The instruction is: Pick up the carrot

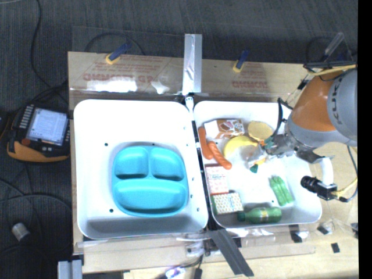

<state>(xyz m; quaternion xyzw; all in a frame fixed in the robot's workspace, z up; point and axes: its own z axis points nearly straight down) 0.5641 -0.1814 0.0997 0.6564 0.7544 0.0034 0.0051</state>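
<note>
The carrot (214,150) is a slim orange piece lying at a slant along the left wall of the right bin (302,173). It lies just left of a yellow lemon (234,146). My gripper (263,151) reaches in from the right and is low over the bin's middle, right of the lemon and well apart from the carrot. The lemon lies between the gripper and the carrot. The arm's orange band (314,106) rises over the bin's right rim.
The right bin also holds a printed box (228,127), a tan round piece (261,130), two small cartons (221,190), a green pod (281,190) and a green bottle (260,215). A blue divided tray (151,179) sits in the left bin (93,156).
</note>
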